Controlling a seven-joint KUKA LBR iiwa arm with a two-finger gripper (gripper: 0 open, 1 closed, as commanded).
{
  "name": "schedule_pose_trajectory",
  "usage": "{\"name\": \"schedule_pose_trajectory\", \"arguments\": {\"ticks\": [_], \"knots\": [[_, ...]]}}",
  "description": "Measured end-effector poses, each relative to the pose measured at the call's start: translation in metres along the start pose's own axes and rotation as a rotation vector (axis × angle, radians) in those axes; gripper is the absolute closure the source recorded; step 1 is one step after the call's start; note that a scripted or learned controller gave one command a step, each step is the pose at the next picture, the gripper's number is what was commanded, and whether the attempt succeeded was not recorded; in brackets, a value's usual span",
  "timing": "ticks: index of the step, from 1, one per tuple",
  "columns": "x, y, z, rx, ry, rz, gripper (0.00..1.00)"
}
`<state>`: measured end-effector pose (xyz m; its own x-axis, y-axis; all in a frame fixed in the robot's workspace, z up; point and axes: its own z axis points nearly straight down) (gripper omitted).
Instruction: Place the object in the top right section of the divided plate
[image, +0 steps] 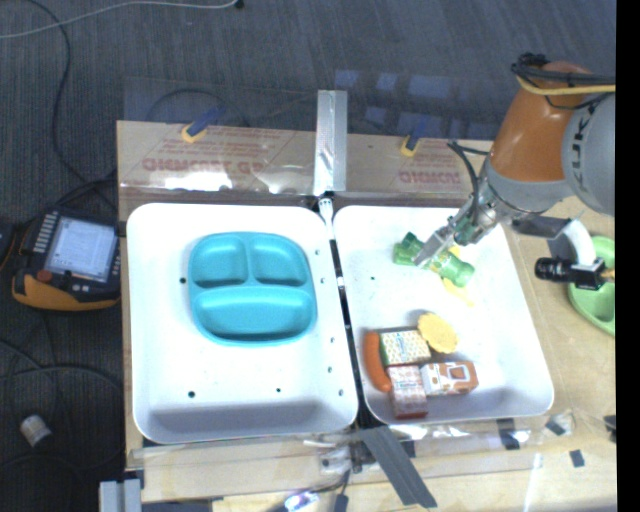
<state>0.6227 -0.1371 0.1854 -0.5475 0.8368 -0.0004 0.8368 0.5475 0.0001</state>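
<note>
Green toy (408, 248): low on the white floor of the right bin (530, 385), in the far half, well apart from the plate. Seen as two green ends, one toward the bins' shared wall and one toward the bench's right side, with the middle hidden under the gripper.

Gripper (443, 250): down at the toy's middle, slanting in from the upper right, metal tip right over the green. Spread or pinching the toy: cannot tell from this angle.

Arm (535, 140): orange band and grey housing over the right bin's far right corner.

Teal divided plate (250, 300): in the middle of the left bin (145, 400), two small sections on the far side, one wide section on the near side. Top right section (280, 258) next to the shared wall.

Just beside the toy's right end, on the near side: a small yellow scrap (462, 292), too small to name.

In the right bin's near half, crowded together and touching: a round yellow piece (437, 332), a printed box (404, 347), an orange sausage shape (375, 365), a red-and-white carton (452, 378).

On the floor left of the bench: a handheld control pendant (70, 255) with a lit screen.
</note>
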Motion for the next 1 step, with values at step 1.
{"name": "schedule_pose_trajectory", "arguments": {"ticks": [1], "knots": [[0.0408,-0.0034,0.0128,0.000,0.001,-0.178,1.00]]}}
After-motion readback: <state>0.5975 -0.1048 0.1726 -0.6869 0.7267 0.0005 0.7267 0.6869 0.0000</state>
